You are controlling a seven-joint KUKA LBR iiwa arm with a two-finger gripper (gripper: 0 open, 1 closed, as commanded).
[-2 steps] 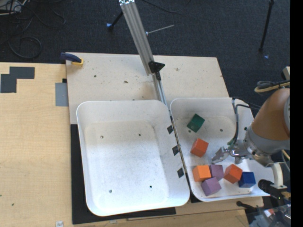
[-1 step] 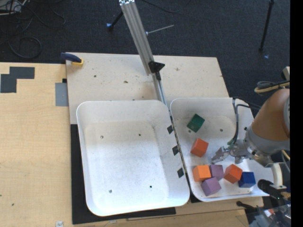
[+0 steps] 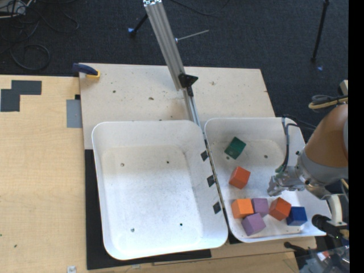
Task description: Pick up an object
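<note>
The gripper hangs low inside the right bin, close to its right side, and whether it is open or shut cannot be told from this slanted view; the metal at its tip is a small grey blur. Nothing shows between its tips, so as far as can be judged the pick is not yet made and every block lies on the bin floor.

Just below the gripper, almost touching it in the view, sits an orange-red block, and that looks the likeliest target. The blue block is just beside that one, to its right, near the bin's lower corner. To the left of the pair lie two purple blocks, one just below the other, and an orange block next to them. Further left and a little higher than the gripper, another orange-red block rests by itself, near the divide between the bins. The green block lies well apart, up toward the far end of the bin.

What is left, by this reading, is the whole grasp: settle over a block, close on it, lift. The tight cluster at the lower corner could make a clean grip awkward.

The left bin sits alongside, and the grey arm with its orange band reaches in from the right.
</note>
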